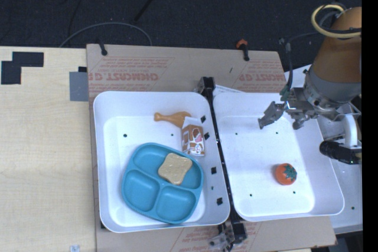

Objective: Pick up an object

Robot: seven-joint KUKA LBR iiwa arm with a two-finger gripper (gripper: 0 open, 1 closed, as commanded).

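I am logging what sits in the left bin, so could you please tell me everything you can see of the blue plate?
The blue plate is a rounded, glossy tray that looks like plastic, divided by raised ridges into compartments. It lies flat on the floor of the left bin, toward the near edge. A tan slice of toast rests in its upper compartment, over the ridges. A small carton stands just beyond its far rim; whether they touch I cannot tell. The gripper is far off, over the right bin.

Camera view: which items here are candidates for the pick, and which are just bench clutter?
Pick candidates: tomato, small carton, toast slice, blue divided plate, wooden drumstick; gripper hangs above the right bin.

Clutter: cardboard sheet, cables.
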